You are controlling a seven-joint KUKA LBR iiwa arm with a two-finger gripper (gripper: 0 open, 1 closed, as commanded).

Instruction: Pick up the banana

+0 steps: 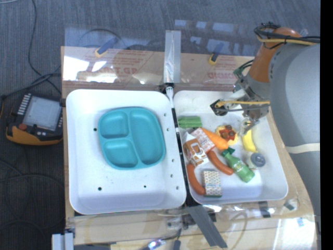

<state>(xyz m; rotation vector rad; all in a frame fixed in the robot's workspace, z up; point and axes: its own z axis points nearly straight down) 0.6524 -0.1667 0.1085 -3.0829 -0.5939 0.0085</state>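
Nearest the camera, the front edge of the desk (130,223) carries two shallow white bins side by side. On the floor off to the far left lies an orange-cased handheld controller (34,120) with a dark screen. The left bin (83,186) holds a teal divided plate (131,137) lying flat near its middle. The right bin (270,189) is crowded: a green block (190,122) near its back left, a small printed carton (194,150), a long sausage (195,180) curved along the left wall, a patterned cracker packet (212,183) at the front, a carrot (214,138), a green bottle (239,168) lying on its side, and a strawberry-like piece (227,132). The banana (249,140) lies toward the right side of this bin, just right of that red piece, resting on the bin floor.

Above the bin's back right part, the grey arm (299,87) leans in from the right, its orange band (263,61) up near the rear wall. The hand (248,120) points down over the bin just behind the banana; whether it is released or clenched I cannot tell.
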